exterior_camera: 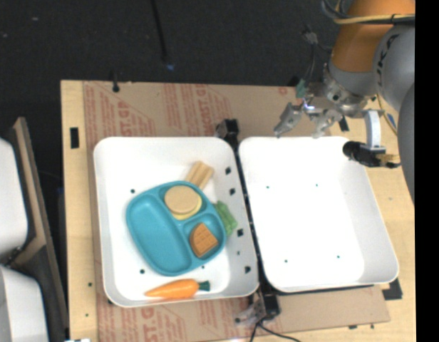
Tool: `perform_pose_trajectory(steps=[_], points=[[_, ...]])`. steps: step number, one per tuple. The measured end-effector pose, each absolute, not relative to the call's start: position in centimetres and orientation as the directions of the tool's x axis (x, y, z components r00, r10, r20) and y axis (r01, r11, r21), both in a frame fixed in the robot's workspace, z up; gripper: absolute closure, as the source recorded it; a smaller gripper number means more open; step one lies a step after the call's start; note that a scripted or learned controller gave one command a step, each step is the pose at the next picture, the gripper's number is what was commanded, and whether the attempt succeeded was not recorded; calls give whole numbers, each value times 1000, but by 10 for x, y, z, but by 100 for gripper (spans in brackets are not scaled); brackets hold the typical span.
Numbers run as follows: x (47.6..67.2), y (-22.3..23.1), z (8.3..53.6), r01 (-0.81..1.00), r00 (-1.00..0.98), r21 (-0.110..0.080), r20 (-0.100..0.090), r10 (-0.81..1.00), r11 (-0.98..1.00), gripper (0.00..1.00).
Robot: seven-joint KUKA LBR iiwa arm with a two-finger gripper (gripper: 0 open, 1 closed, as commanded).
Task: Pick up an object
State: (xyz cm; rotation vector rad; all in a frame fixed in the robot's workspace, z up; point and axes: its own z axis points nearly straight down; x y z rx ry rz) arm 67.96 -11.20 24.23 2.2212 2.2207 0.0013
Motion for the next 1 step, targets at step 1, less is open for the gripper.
perform_pose_trajectory(steps=[1], points=[[680,-116,200,1000,1,-3,0,1000,-1,0]])
